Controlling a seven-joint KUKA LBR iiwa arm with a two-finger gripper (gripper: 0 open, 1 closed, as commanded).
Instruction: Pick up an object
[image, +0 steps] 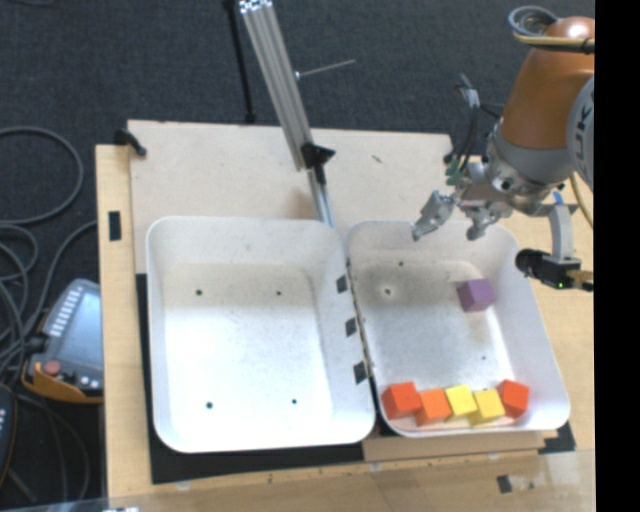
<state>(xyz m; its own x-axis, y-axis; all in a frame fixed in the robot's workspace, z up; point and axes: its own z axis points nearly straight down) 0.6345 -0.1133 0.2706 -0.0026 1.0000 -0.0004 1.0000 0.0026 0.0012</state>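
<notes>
Gripper (449, 226) hung at upper right of the frame over the far rim of the right bin (535, 330), fingers spread apart with nothing between them. Purple cube (476, 294) sat alone in the upper right part of that bin, below the gripper and apart from it; along the bin's near edge ran a touching row of orange (402, 398), orange (434, 405), yellow (461, 401), yellow (488, 404) and orange (514, 396) blocks. Left bin (165, 330) took centre-left.

Pale wooden worktop (220, 160). Two shallow white bins directly on it, side by side: left bin (160, 300), right bin (535, 340). Black mat (155, 455) under left bin.
</notes>
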